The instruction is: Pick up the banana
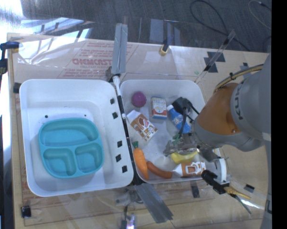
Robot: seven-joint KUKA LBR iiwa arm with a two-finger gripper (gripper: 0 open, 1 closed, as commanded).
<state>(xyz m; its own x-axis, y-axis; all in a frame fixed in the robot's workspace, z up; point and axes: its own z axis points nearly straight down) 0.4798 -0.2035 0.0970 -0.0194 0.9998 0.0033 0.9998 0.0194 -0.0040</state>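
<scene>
While your bench (191, 61) carries two white bins, the arm (229, 116) bends low over the right bin (200, 97); its gripper (177, 147) touches the banana (184, 157), finger state indeterminate.

Both white bins (28, 128) look like smooth glossy plastic, same for the teal tray (70, 147), just more matt. The bench (148, 61) top looks like printed cardboard, dull finish.

A yellow banana (184, 155) is showing just beneath the grey gripper (175, 146); beyond it, a purple ball (138, 98), an orange carrot (140, 161), and a turquoise tray (70, 147) are sitting in white bins (28, 128).
</scene>
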